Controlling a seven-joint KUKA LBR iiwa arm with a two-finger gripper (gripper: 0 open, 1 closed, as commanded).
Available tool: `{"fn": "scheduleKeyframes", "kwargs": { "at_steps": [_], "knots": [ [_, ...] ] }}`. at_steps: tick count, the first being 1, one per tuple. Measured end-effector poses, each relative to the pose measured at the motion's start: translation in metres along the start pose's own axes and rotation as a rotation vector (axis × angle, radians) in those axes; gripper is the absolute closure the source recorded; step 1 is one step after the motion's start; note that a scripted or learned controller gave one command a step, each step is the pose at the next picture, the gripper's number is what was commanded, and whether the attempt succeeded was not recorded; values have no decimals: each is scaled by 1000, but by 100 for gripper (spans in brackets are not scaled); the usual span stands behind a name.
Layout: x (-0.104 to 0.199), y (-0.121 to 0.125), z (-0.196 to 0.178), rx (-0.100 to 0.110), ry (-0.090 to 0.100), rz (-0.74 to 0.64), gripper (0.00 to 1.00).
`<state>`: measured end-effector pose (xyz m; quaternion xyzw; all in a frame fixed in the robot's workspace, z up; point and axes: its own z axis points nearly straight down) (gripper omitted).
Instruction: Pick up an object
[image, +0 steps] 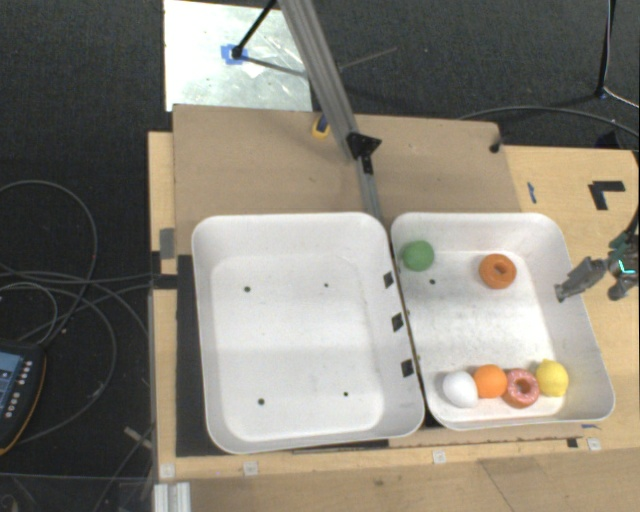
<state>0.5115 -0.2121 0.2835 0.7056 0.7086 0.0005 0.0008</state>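
Note:
The right bin holds several small objects. A green ball lies near its back left corner, and an orange ring sits to the right of it. Along the front wall, from left to right, lie a white ball, an orange ball, a pink frosted donut and a yellow lemon. My gripper reaches in from the right edge and hangs just over the bin's right rim. It is to the right of the orange ring and touches no object.
The left bin stands beside the right one, their rims meeting in the middle. A grey metal pole slants down from the top to the bench behind the bins. Cables and a pendant lie on the floor at left.

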Motion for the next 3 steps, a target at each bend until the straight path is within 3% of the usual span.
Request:
{"fn": "scheduleKeyframes", "kwargs": {
  "at_steps": [3],
  "knots": [
    [-5, -2, 149, 4, 1, 3, 0]
  ]
}}
